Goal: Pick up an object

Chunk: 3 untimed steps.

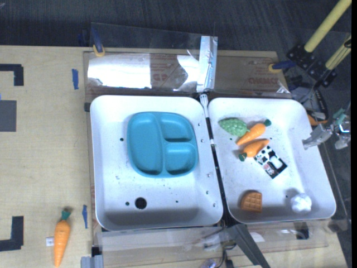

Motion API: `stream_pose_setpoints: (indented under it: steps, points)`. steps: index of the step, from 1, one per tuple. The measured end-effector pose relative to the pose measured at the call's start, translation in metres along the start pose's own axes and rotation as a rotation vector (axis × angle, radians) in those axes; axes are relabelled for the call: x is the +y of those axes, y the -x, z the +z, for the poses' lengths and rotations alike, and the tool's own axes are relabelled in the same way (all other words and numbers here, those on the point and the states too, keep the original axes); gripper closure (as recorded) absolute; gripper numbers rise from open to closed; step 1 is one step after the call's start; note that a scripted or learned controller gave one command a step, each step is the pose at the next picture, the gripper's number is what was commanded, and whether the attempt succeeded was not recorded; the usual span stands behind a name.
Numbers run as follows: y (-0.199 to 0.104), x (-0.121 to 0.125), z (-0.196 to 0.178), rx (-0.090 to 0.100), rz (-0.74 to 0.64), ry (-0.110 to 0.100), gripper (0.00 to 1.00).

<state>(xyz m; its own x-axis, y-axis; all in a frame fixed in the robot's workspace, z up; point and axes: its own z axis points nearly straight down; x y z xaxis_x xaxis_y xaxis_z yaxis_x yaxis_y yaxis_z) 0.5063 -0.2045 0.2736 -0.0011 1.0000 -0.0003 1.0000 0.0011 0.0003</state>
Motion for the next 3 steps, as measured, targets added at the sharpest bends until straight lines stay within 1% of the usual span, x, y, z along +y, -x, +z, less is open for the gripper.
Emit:
stream_pose_setpoints:
  steps: [1, 2, 3]
  points:
    - [-0.043, 0.017, 0.077, 0.002, -0.190, -0.004, 0.00]
    - [-0.018, 0.029, 0.142, 0.002, -0.487, -0.001, 0.00]
    - [-0.024, 0.147, 0.156, -0.011, -0.447, 0.023, 0.00]
